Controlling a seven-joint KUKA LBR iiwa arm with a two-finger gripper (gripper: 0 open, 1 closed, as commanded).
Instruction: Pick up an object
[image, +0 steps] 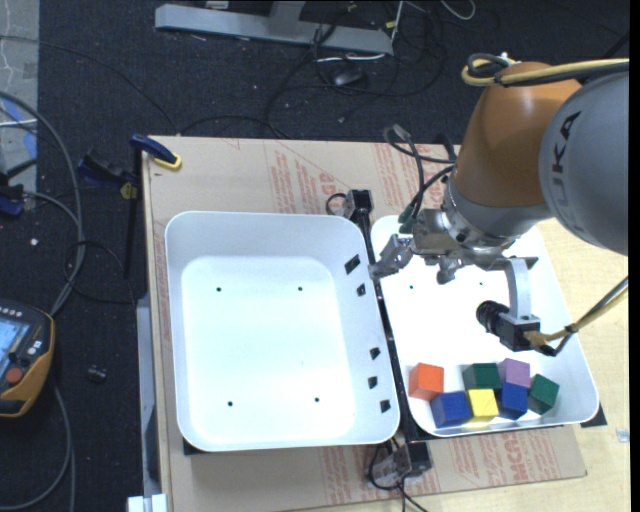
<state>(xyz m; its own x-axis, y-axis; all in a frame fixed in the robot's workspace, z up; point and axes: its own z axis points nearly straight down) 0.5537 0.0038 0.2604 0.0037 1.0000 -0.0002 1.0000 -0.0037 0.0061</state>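
Gripper (445, 262) at upper right bin (560, 310); jaw state cannot tell, nothing visibly held. Blocks (485, 390) packed touching at lower right; risk: fingers jam between neighbours, grasp fails.

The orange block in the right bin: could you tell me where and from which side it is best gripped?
Grip the orange block from above, across its left and right faces. It stands slightly apart from the other blocks, though the blue block sits close at its lower right.
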